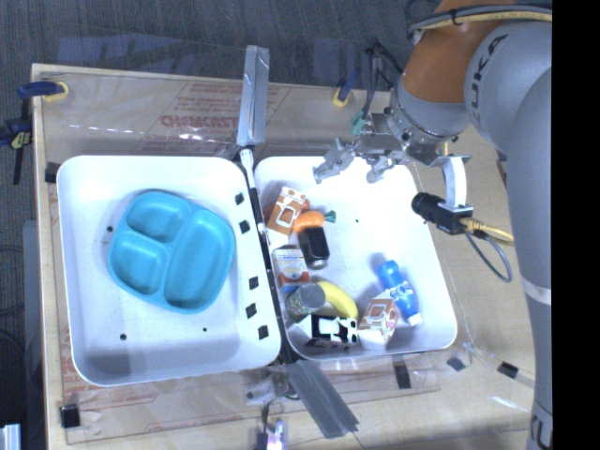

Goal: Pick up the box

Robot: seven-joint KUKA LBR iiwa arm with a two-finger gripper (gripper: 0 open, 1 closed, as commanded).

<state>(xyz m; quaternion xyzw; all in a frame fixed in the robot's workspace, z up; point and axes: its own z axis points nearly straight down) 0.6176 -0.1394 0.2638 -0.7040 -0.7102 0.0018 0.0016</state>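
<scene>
A small orange-and-white box [285, 206] lies at the upper left of the right bin [394, 209], close to the divider. A second small carton [379, 317] rests near that bin's front right, and a flat box [290, 265] lies along the divider. My gripper [352, 169] hangs over the bin's back edge, up and to the right of the orange-and-white box. It is open, with nothing between its fingers [328, 167].
Around the boxes lie an orange piece [310, 219], a black item [314, 246], a banana [339, 298], a can [305, 299], a blue bottle [397, 290] and a black-and-white item [334, 329]. A blue divided tray [173, 248] sits in the left bin [84, 298].
</scene>
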